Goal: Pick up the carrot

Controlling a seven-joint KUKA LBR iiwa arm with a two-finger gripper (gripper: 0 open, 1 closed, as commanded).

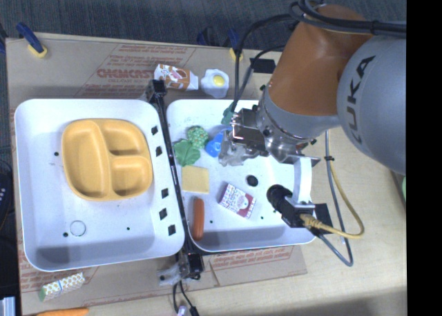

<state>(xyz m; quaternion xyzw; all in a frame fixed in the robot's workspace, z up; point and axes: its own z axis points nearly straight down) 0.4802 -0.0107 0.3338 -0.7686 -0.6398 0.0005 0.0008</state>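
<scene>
1. Hovering over the right bin (304,236), the gripper (233,150) sits low near the bin's back-left area, under the arm's grey body and orange band (318,66).
2. Open or shut? Cannot tell from this angle; the tip is a pale blur against the white floor, and nothing can be seen held in it.
3. It's right beside a blue item (215,145), possibly touching it, with a knobbly green piece (197,134) and a leafy green piece (184,151) just to the camera's left.
4. Now the carrot (198,216): an orange-red stick with rounded ends, lying flat in the right bin's front-left corner.
5. It runs lengthwise along the bin's left wall, just beside it, pointing front to back.
6. It's well apart from the gripper, with a yellow cheese square (195,179) between them, just behind the carrot's far end.
7. A red-and-white packet (237,200) lies near the carrot on the camera's right, with bare white floor between the two.
8. Tight on the wall side, then, and the front rim is close to the carrot's near end; the open room is on the packet side.
9. Over in the left bin (27,190), a yellow divided plate (107,158) sits apart from all this.
</scene>
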